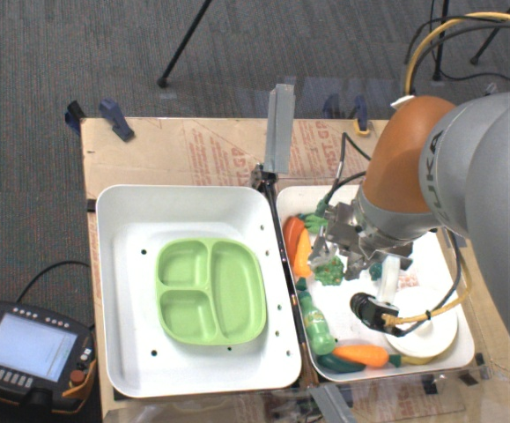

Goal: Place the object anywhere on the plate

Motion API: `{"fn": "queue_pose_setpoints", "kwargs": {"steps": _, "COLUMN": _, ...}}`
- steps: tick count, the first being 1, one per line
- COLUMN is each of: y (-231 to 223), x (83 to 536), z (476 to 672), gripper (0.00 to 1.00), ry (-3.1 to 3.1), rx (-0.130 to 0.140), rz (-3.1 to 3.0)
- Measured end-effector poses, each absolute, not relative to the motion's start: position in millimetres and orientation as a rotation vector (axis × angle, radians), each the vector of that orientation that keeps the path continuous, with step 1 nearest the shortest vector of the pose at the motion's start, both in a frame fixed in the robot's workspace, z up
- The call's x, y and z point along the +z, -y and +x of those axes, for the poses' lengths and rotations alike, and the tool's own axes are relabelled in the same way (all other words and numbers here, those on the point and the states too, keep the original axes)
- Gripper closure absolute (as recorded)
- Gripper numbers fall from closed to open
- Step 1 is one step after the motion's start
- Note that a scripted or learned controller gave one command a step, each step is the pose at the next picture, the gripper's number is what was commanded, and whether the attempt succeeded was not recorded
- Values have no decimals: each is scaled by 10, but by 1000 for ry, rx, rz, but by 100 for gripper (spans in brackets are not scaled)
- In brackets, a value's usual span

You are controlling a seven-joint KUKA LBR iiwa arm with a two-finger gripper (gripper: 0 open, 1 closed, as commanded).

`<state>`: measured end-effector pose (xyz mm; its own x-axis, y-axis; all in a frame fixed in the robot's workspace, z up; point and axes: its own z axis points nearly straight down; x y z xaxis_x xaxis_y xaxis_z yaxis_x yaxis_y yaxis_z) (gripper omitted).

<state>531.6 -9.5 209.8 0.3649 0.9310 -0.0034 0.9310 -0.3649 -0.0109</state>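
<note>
Looking down from the one camera above the bench, I see the gripper (pixel 332 256) sunk into the right bin (pixel 462 342), low over a green, broccoli-like toy (pixel 329 272) near the bin's left wall. Its fingers are buried among the clutter and blocked by the wrist, so I cannot tell whether they are spread or closed, nor whether anything sits between them.

Around that spot lie an orange carrot-shaped piece (pixel 294 236) just beside the bin's left edge, a green bottle (pixel 317 326) closer to the front, another carrot (pixel 361 355) at the front rim, and what looks like a banana (pixel 417 357) beside it. Which of these is the object meant for moving, I can't say for sure; the broccoli is the nearest candidate.

The green divided plate (pixel 210 291) sits in the middle of the left bin (pixel 122 236), well apart from the arm, all three compartments bare.

To my eye this is the picking stage, with nothing yet delivered. The next move calls for a secure hold, a lift clear of the wall between the bins, then a carry leftward over the plate.
</note>
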Motion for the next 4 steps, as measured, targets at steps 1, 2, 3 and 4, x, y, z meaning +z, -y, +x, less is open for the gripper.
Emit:
{"fn": "queue_pose_setpoints", "kwargs": {"steps": 1, "y": -864, "x": 1898, "z": 5137, "gripper": 100, "ry": 1855, "rx": 12, "rz": -2528}}
{"fn": "queue_pose_setpoints", "kwargs": {"steps": 2, "y": -780, "x": 2585, "z": 5154, "gripper": 100, "ry": 2057, "rx": 4, "rz": -2372}}
{"fn": "queue_pose_setpoints", "kwargs": {"steps": 3, "y": -994, "x": 2564, "z": 5244, "gripper": 100, "ry": 2238, "rx": 8, "rz": -2201}}
{"fn": "queue_pose_setpoints", "kwargs": {"steps": 4, "y": -561, "x": 2683, "z": 4987, "gripper": 100, "ry": 2336, "rx": 8, "rz": -2096}}
